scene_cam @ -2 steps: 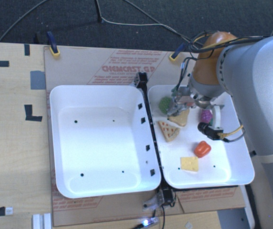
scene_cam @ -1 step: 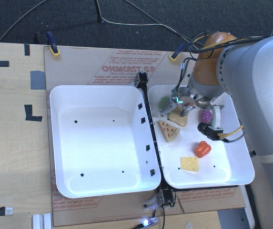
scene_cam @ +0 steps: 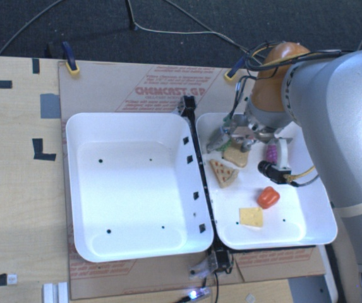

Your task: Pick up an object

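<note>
My gripper (scene_cam: 232, 139) hangs low over the back left part of the right bin (scene_cam: 307, 232). Just beneath it lies a tan bread-like piece (scene_cam: 237, 157), touching or nearly touching the gripper. A wedge shaped like a pizza slice (scene_cam: 223, 172) lies right in front of that, near the bin's left wall. A purple bunch of grapes (scene_cam: 271, 151) sits to the gripper's right. Farther forward lie a small red object (scene_cam: 268, 197) and a flat yellow cheese square (scene_cam: 251, 217).
The left bin (scene_cam: 130, 188) stands beside the right one, with a black divider strip (scene_cam: 196, 169) between them. The grey arm (scene_cam: 332, 118) fills the right side over the bench. Cables run across the dark floor at the back.
</note>
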Controlling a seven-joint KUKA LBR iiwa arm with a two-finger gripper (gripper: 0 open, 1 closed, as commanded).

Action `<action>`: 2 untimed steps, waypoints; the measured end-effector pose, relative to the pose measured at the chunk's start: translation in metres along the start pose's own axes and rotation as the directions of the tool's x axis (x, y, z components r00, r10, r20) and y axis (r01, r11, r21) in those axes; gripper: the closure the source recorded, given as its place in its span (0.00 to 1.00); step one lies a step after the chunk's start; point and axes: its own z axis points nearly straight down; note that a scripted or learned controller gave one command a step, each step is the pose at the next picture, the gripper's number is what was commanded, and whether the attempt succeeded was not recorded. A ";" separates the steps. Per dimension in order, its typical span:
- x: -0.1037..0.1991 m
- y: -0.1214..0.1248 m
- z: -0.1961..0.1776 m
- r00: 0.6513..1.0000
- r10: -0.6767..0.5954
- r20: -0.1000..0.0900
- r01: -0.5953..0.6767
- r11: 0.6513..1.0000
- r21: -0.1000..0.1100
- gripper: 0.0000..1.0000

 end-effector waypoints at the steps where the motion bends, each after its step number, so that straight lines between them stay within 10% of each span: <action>1: 0.000 0.001 -0.011 1.000 -0.001 0.002 0.001 1.000 -0.005 1.00; 2: 0.000 0.000 -0.010 1.000 -0.001 0.002 0.001 1.000 -0.002 0.00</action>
